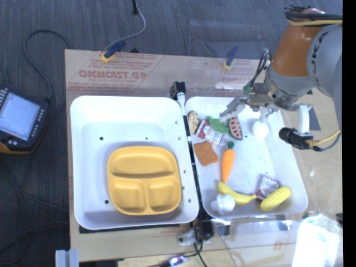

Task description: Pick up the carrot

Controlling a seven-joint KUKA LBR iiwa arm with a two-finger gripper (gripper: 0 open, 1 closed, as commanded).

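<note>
Carrot: you see the carrot (227,163) lying in the right bin (289,166), near its middle, green top pointing up the view, orange tip toward the banana (236,194).
Gripper: your gripper (257,102) hangs over the far part of the right bin, well apart from the carrot; nothing sits between its fingers, and you cannot tell from this angle whether they are spread or closed.
Arm: your arm (303,49) comes in from the right, orange band above the wrist.
Near the carrot: an orange-brown flat piece (206,154) just to its left, a watermelon slice (236,128) above it, a white egg (260,129) up and to its right.
Front of right bin: banana, yellow lemon-like piece (276,198), small packet (267,185).
Left bin: your left bin (89,121) holds a yellow divided tray (144,179).
</note>
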